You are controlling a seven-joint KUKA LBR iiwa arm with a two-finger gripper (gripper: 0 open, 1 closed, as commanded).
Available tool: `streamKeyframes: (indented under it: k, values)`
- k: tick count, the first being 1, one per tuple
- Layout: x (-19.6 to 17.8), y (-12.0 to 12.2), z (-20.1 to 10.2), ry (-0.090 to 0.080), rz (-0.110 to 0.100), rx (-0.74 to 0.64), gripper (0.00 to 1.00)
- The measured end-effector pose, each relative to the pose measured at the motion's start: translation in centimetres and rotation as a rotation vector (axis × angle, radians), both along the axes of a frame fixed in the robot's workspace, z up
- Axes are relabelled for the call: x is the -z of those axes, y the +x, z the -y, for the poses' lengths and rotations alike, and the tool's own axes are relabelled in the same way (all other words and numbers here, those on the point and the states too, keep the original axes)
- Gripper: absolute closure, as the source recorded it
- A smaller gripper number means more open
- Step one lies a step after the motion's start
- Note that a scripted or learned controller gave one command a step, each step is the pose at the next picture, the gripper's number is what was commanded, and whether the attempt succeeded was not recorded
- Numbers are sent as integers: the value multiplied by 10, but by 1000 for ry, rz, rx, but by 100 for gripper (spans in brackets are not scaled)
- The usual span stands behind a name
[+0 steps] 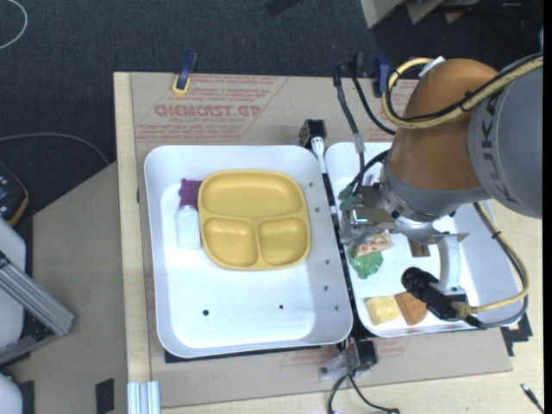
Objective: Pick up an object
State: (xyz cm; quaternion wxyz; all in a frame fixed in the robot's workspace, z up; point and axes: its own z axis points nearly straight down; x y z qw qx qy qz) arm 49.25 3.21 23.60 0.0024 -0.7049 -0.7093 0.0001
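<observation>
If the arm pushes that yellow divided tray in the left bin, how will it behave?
The yellow tray looks like rigid moulded plastic, so probably stiff and light. Lying flat and wide, it would likely slide across the left bin, not tip.

A robotics lab: a cardboard-topped bench [216, 102] bearing white bins [164, 231], loose cables [345, 110], dark carpet [86, 24].

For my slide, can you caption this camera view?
Robot hand over right bin; yellow tray in left bin.
</observation>
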Motion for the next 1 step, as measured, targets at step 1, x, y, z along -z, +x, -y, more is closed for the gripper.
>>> streamKeyframes:
  k: [1]
  values:
    - [20,-3,-52,-1,-2,1,100]
